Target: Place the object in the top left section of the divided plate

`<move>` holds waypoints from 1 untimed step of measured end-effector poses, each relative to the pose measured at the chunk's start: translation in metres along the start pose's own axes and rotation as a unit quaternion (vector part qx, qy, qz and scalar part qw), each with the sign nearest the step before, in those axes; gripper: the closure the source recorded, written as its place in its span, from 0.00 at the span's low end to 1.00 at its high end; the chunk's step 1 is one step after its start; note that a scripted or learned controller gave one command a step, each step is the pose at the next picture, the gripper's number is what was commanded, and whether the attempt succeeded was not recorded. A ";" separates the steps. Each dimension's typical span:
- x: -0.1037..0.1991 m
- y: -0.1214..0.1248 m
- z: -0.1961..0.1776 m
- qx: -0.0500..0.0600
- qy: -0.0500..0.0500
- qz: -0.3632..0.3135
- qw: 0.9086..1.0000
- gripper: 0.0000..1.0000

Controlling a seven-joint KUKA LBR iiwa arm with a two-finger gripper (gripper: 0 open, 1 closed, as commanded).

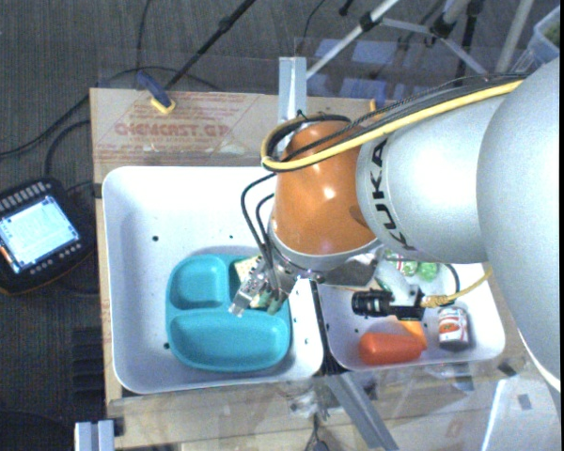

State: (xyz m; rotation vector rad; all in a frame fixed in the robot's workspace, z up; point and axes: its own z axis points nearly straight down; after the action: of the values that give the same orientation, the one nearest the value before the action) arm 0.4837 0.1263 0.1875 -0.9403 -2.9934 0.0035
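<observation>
1. Bench with two white bins, seen from the camera view above at a slant. The left bin (132,252) and the right bin (479,346) stand side by side, their inner walls touching or nearly so.
2. Lying in the lower part of the left bin is a teal divided plate (227,346). It has one long section along its near side and two smaller sections behind that. Its top left section (197,282) shows bare teal.
3. From the right, the grey arm (432,195) crosses over the right bin. Its orange band (320,195) sits over the wall between the bins.
4. Below the band, the gripper (252,297) points down and to the left. It hangs over the plate's right side, about where the top right section meets the long one.
5. A small green object (274,302) shows right against the gripper, over that same right part of the plate. It is apart from the top left section.
6. Whether the gripper is wide, narrow or clamped on the green object cannot be told, as the parts blur together there.
7. In the right bin, an orange item (390,346) lies near the front wall. A small red and white container (452,326) stands just beside it to the right.
8. Green and white bits (419,271) lie further back in that bin, partly under the arm.
9. Behind the bins lies a cardboard sheet (188,125). On the floor to the left sits a handheld pendant (30,233) with a lit screen.
</observation>
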 end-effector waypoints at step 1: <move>-0.012 0.087 0.035 -0.001 -0.001 -0.120 0.993 1.00</move>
State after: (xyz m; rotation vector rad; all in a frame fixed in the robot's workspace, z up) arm 0.5426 0.1907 0.1519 -0.5735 -3.0862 0.0006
